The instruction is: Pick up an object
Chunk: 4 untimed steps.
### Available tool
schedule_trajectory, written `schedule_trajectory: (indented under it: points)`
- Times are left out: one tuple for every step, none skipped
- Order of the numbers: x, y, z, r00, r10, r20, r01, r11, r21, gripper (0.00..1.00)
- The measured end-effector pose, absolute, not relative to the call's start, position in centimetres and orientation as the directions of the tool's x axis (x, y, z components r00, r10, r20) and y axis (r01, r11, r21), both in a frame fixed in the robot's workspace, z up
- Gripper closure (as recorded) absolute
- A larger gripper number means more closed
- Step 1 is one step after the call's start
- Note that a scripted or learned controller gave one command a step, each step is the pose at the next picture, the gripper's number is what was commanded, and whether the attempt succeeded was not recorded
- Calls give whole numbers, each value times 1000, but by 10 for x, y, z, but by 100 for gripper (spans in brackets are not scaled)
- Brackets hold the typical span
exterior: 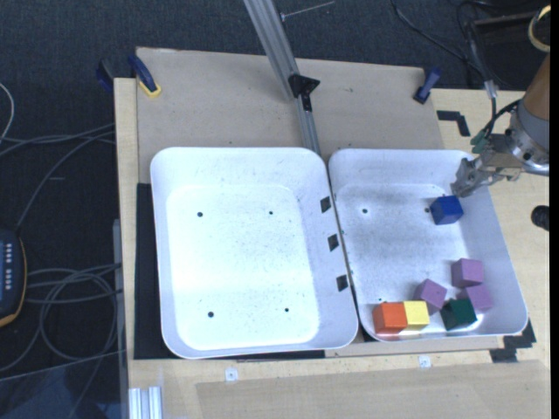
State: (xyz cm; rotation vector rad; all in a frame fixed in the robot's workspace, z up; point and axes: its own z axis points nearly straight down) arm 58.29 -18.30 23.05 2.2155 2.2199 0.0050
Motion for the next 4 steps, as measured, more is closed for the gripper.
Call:
schedule_trajectory:
  points:
    - [577, -135, 224, -5, 1000, 3, 1000, 5, -1, 100]
    - [575, -85, 236, -7, 1000, 3, 1000, 7, 0, 100]
    - [569, -31, 248, -8, 1000, 4, 1000, 8, 1, 100]
    - [563, 21, 257, -7, 1000, 3, 1000, 7, 2, 100]
